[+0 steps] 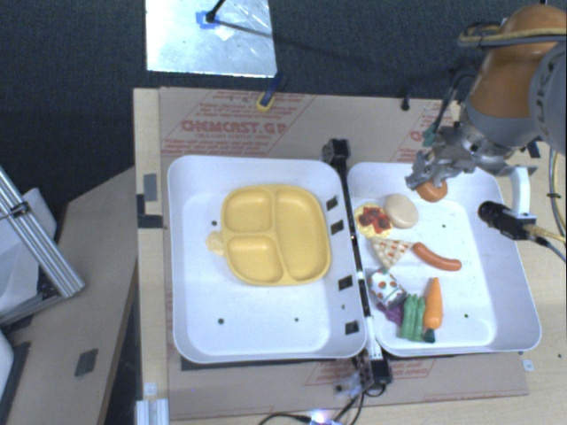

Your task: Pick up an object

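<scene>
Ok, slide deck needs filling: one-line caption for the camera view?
End effector over an orange item in the right bin of toy food; yellow tray in the left bin.

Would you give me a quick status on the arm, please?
Gripper over right bin's far edge, shut on orange item. Other toy food lies nearer. Nothing in the way.

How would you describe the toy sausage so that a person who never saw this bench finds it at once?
Look in the right white bin, the one with the toy food, not the one with the yellow divided plate. Near its middle lies a reddish-orange sausage, just right of the pizza slice. Unlike the orange carrot below it, it has rounded ends and lies almost level.
</scene>
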`<state>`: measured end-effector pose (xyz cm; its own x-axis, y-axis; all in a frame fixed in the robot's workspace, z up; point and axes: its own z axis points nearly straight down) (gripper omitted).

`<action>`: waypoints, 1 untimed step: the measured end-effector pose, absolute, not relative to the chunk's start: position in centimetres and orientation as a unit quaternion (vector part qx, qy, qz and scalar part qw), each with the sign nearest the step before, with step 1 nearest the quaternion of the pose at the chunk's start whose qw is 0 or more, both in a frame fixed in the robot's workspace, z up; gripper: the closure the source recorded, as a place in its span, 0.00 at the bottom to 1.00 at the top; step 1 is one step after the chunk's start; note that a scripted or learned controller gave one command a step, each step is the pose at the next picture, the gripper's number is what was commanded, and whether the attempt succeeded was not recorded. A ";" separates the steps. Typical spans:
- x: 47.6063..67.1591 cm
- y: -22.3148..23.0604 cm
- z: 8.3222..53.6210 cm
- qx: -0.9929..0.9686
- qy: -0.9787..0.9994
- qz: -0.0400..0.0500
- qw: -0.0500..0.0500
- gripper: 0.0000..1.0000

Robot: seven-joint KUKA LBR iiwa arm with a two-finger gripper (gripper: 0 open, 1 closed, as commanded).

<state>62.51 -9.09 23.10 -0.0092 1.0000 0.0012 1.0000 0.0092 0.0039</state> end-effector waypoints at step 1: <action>64.5 -6.4 22.7 0.704 0.710 0.001 0.001 1.00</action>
